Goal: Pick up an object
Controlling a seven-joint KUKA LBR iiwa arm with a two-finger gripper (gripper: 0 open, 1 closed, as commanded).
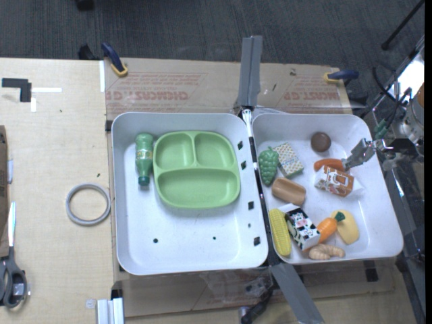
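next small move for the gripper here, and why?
Probably lower a little onto the red-and-white carton. The gripper sits at the right bin's right side, just above and right of that carton, with nothing seen between its fingers, and the carton is the nearest thing.

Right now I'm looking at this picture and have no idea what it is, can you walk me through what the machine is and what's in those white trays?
One camera looks down at a slant on a bench. The robot arm reaches in from the right; its gripper, a small two-finger claw, sits low over the right bin, near a red and white packet. I cannot tell whether it holds anything.

That bin holds toy food: green grapes, a corn cob, a carrot, a brown ball and a little cow-print carton.

The left bin holds a green divided plate and a green bottle lying beside it. A roll of tape lies on the bench.
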